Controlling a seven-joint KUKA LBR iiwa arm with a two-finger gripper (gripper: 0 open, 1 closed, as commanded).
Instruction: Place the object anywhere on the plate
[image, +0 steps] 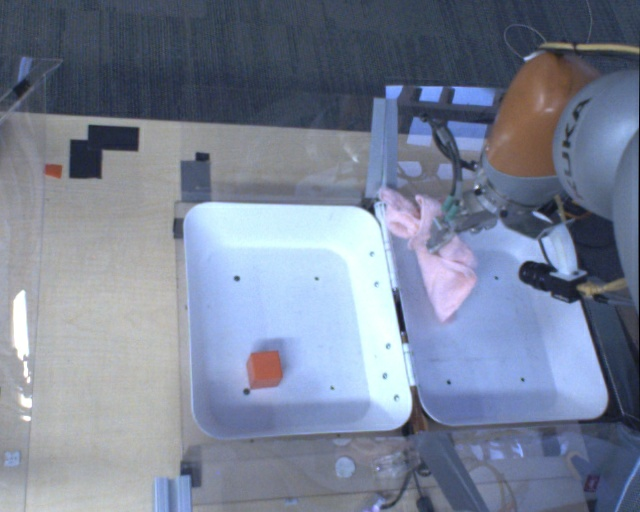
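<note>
While the grey arm (590, 140) with its orange band reaches in from the upper right of the frame, its gripper (447, 232) sits low over the upper left part of the right bin (520, 390), right at a crumpled pink cloth (440, 262). The fingers appear to be pinching a fold of that cloth near its upper middle, with pink fabric showing on either side of the tips. The cloth runs from the bin's upper left corner, where it touches the wall between the bins, down toward the middle of the frame's right half, ending in a rounded hanging lobe over the bin floor.

In the left bin (300, 225), a small orange block (265, 369) lies on the white floor toward the lower left, well apart from the cloth and the gripper. Black cables (445, 150) loop beside the wrist, and a black fitting (545, 276) juts out below the arm over the right bin's right side.
</note>
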